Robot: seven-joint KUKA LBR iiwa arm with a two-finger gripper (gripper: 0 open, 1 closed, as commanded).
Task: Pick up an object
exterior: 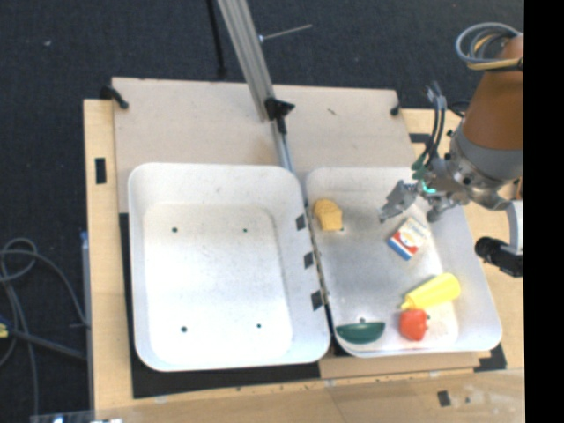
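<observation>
The grey KUKA arm w/ orange band [493,104] comes in from the right edge of the frame, upper right, its wrist over the top right part of the right shallow white plastic bin [352,183]. The two-finger gripper [412,203] sits at centre right of the frame, above the bin's upper right area; its metal fingers [397,203] appear spread apart and nothing is seen between them, so it's released, not grasping anything. Just below and right of the fingertips, near but apart as far as can be told, lies a small white box w/ red and blue print [406,239], tilted, in the right bin's upper right. A rounded yellow foam-like lump [329,216] rests in the same bin's upper left, close to the divider side. Lower down, a yellow oblong plastic piece [432,291] lies at a slant toward the bin's lower right; just under it, near the bottom rim, sits a round red ball-like object [414,324], touching or nearly touching the yellow piece, can't tell which. Left of the red one, at the bin's bottom edge, is a dark green bowl-shaped item [361,330]. The left shallow white plastic bin [141,192] takes the centre left of the frame, side by side w/ the right bin. Both bins sit on a tan wooden bench top [194,122]. A slanted silver aluminium rail [247,42] runs from the top centre down to the gap between the bins.
</observation>
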